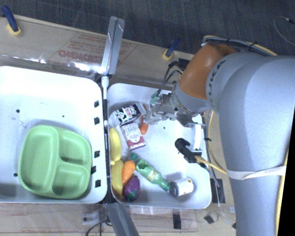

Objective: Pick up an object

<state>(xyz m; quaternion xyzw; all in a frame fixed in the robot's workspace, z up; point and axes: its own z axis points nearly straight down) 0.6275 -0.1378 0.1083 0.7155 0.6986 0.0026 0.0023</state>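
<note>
The gripper (153, 113) hangs low in the right bin (161, 144), near the far wall. I cannot tell if it is open or closed, and I see nothing held in it.

Just under the gripper is a small orange thing (144, 127). It touches a pink carton (132, 134). A black-and-white carton (127, 112) sits just beside the gripper, on the side toward the left bin (41, 100). I think the robot is at the reaching step and has not picked anything yet. The small orange thing is the closest thing to grab. The next move would need the gripper to come straight down over it and close on it. That could be tricky, because the pink carton is right against it.

Farther from the gripper, along the wall between the bins, lies a banana (113, 145). Past it, near the front wall, are a carrot (128, 170), a purple eggplant (131, 188) and a green bottle (152, 174), packed close. A white round thing (183, 187) lies at the bottle's end.

The bin floor out past the cartons, toward the arm, is bare, so there is room to move there. Well apart, a green plate (54, 161) lies in the left bin.
</note>
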